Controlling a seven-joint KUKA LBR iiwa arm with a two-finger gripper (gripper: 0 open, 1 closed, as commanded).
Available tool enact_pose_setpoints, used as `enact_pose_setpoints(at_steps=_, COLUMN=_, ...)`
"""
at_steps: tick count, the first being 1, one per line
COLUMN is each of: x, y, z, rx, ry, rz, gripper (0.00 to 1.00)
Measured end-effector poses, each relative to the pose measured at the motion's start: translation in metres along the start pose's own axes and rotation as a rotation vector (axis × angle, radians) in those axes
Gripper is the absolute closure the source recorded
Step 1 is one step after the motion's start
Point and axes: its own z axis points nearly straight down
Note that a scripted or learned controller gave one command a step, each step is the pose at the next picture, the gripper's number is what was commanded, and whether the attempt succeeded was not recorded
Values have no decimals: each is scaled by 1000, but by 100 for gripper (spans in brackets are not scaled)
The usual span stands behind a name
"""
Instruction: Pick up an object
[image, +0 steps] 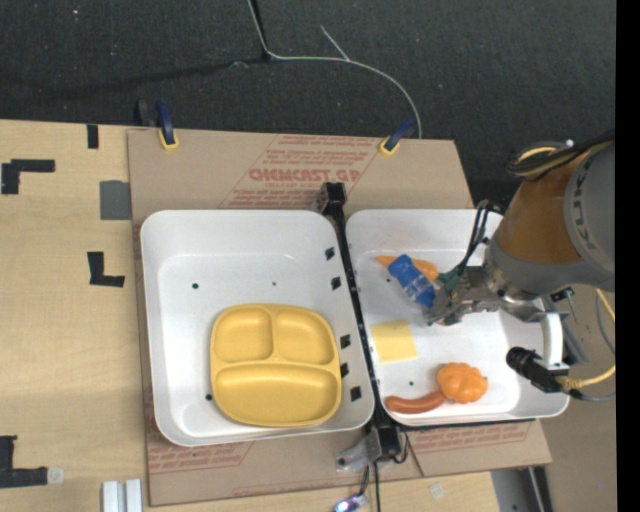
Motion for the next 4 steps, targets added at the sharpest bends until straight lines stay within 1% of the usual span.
enact_pose_setpoints(at_steps=1, x=1, y=1, z=-53, rx=-1, ry=-1, rz=1, gripper=100)
enact_pose_setpoints(at_steps=2, x=49, y=4, z=-65, rx=3, ry=2, rz=-4, gripper=100)
enact_pose_setpoints(at_steps=3, x=100, y=2, z=-58, rx=5, ry=1, rz=-3, gripper=100)
enact_pose_setpoints(at_steps=4, x=163, y=4, z=-63, rx=5, ry=2, rz=-6, gripper=100)
